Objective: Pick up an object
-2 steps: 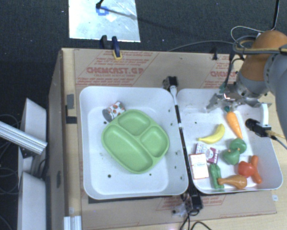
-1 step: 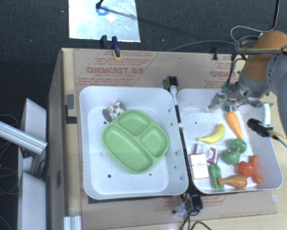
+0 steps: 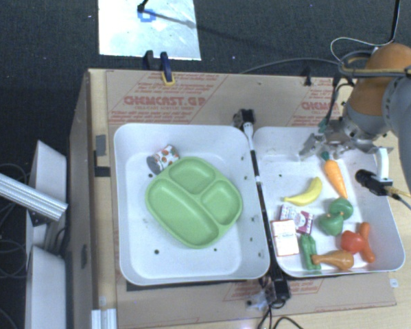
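Arm (image 3: 390, 91) reaches in from right, over far end of right bin (image 3: 277, 142). Gripper (image 3: 326, 144) sits low near bin's back edge; claw state: cannot tell. Carrot (image 3: 335, 177) lies just beside gripper, not held. Banana (image 3: 304, 194), green pepper (image 3: 335, 216), small boxes (image 3: 287, 232), drumstick (image 3: 335, 258) lie nearer front. Left bin (image 3: 133, 204) holds green divided plate (image 3: 193, 201) and small cup (image 3: 162, 159).

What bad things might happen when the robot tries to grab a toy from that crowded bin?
1. The tool sits just above the carrot, near the right bin's back wall, so it may bump the wall.
2. The carrot is slim and tapered, so it could slip out.
3. The banana, green pepper and other toys lie close together, so one may get nudged.
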Tool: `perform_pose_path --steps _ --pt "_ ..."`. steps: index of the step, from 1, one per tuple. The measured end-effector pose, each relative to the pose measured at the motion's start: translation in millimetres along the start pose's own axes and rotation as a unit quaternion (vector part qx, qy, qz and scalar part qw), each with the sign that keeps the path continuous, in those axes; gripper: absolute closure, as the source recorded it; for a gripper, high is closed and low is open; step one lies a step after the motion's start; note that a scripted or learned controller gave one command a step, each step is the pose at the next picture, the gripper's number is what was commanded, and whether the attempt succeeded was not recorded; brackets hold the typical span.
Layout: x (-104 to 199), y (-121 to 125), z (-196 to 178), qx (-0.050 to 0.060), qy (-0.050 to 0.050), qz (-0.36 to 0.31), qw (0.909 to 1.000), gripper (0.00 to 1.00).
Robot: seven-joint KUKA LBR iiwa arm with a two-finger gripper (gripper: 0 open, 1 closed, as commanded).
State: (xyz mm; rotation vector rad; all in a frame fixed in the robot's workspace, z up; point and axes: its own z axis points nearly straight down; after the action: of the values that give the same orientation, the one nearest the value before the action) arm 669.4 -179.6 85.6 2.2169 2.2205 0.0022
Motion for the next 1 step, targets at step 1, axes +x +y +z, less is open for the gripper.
perform_pose_path --steps 1 --pt "11.3 -0.2 0.4 0.001 0.0 -0.002 1.0 0.0"
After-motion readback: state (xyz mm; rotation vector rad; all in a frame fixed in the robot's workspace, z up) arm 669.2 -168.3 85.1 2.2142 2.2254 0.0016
